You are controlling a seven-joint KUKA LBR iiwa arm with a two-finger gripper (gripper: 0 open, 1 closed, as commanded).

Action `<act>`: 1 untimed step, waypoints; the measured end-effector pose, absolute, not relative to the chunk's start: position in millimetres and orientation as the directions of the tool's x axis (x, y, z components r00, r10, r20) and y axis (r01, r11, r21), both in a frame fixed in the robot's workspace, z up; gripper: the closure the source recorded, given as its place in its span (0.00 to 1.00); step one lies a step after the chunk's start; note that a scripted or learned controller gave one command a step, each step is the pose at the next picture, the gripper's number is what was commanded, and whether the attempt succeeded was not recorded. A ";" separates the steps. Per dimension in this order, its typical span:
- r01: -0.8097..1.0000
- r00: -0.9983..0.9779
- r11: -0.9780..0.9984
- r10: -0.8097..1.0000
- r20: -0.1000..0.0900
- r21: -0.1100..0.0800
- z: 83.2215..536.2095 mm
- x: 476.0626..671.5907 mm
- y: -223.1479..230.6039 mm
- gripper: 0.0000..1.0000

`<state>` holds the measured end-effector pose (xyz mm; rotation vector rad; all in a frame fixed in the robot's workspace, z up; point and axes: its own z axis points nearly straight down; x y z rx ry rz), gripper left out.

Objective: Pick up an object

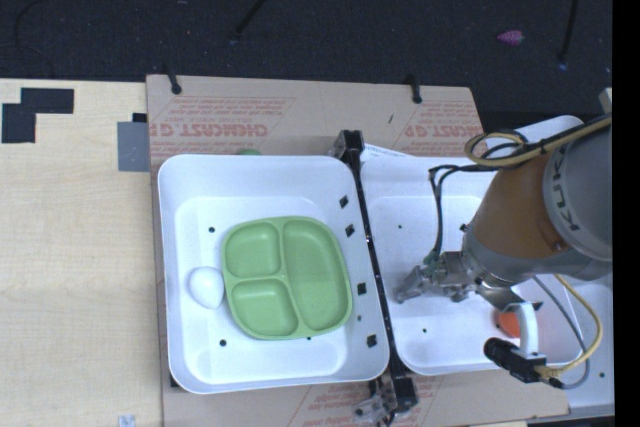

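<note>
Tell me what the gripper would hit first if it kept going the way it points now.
The gripper points toward the picture's left, low over the right bin floor. Going straight on, it would probably meet the black divider between the bins first, then the green divided plate. Its height is unclear, so it might pass over.

Two white bins are being counted on the bench: a left bin [185, 205] and a right bin [420, 355]. In the left bin, one green divided plate [287, 276] with three compartments and one white egg-shaped object [207, 287] are being recorded. In the right bin, one orange object [510, 323] is being noted, partly hidden by the arm, so its kind cannot be told. One arm [540, 215] with one gripper [408, 292] is being tallied.
</note>
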<state>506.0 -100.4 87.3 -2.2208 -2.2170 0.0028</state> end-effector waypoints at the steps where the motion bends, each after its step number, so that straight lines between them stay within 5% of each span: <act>1: 1.000 0.009 -0.009 1.000 0.002 -0.003 98.6 506.3 -101.8 1.00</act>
